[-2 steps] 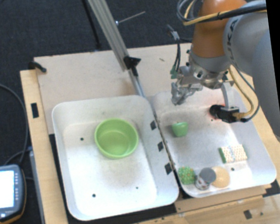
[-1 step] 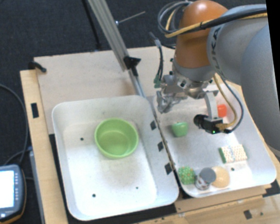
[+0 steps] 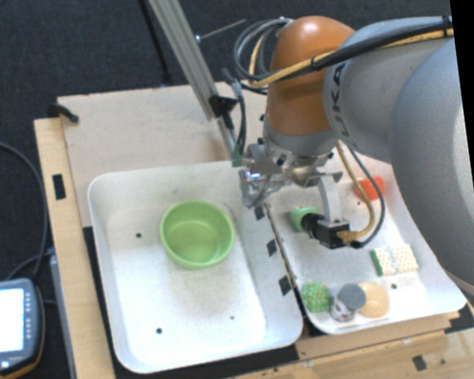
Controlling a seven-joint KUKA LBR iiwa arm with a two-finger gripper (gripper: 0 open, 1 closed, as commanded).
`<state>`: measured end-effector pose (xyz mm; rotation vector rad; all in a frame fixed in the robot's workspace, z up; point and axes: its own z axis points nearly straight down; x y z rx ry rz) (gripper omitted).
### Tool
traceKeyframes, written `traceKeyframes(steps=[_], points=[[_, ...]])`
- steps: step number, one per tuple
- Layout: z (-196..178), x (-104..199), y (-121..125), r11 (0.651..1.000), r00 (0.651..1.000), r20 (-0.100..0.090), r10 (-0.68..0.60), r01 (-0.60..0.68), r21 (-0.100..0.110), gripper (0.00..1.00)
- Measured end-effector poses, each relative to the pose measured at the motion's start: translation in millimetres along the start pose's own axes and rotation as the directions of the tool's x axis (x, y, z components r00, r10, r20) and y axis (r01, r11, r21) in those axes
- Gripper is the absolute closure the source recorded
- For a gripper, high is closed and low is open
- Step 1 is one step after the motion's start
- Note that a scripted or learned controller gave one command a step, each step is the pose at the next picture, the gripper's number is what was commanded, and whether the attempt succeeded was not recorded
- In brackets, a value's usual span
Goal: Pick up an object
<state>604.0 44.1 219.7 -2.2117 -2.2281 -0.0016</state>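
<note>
The end effector (image 3: 258,188) hangs over the seam where the bowl's bin (image 3: 106,245) and the cluttered bin (image 3: 351,265) meet. The view does not show whether it is released or clenched, and nothing is seen in its grip. The chief risk, I judge, is a descent from here landing on the two rims rather than on any object.

Closest, just beside it on the arm's side, lies a small green piece (image 3: 301,217). It looks short and rounded and could roll away from a glancing touch. A little further out on the opposite side sits the green bowl (image 3: 197,233), whose thin wall could slip or tip if pinched off-centre. Farthest, toward the view's bottom, a knobbly green ball (image 3: 315,295), a grey disc (image 3: 349,298) and a tan disc (image 3: 375,299) crowd together. A grab there could catch two or scatter them.
</note>
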Motion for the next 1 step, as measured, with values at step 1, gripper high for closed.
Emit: traceKeyframes(steps=[1], points=[[-16.3,41.8,-31.2,1.000,1.000,-0.001,-0.001,0.001,0.000,1.00]])
